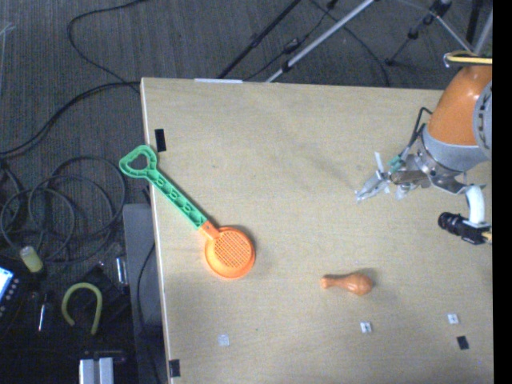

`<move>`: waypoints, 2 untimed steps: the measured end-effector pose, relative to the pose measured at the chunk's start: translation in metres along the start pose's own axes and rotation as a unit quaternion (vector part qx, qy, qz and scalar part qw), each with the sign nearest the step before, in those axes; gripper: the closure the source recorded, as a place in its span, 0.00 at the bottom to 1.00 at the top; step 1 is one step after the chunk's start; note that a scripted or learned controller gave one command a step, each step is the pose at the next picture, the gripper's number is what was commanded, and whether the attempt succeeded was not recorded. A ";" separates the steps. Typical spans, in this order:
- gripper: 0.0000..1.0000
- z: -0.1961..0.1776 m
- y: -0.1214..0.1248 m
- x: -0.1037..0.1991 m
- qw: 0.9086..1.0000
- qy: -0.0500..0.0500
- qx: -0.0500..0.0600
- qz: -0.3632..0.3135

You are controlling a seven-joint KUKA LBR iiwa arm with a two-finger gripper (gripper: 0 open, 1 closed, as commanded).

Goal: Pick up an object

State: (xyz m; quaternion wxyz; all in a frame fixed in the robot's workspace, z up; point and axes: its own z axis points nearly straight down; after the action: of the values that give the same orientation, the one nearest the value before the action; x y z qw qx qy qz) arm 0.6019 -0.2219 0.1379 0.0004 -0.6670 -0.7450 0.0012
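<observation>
A toy strainer with an orange round mesh head (pixel 230 252) and a long green handle (pixel 170 190) lies on the tan bench top (pixel 280 134) at its left side, with the handle's loop hanging over the left edge. Toward the front middle of the bench lies a small orange drumstick-shaped toy (pixel 350 283). My gripper (pixel 370 180) reaches in from the right and hovers over bare bench, well above and slightly right of the drumstick toy. Its light fingers are spread open and hold nothing.
Small white tags (pixel 366 326) and a black marker (pixel 462 342) sit near the bench's front right. Cables (pixel 56 198) cover the dark floor on the left, and tripod legs (pixel 352 10) cross behind the bench.
</observation>
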 end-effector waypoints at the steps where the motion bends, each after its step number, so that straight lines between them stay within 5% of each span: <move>1: 0.00 0.054 0.049 0.054 0.999 0.000 -0.001 -0.032; 2: 0.00 0.054 0.077 0.093 0.998 -0.001 -0.001 -0.068</move>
State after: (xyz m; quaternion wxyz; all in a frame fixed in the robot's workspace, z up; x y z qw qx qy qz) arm 0.6683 -0.1210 0.0840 -0.0009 -0.6149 -0.7886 0.0014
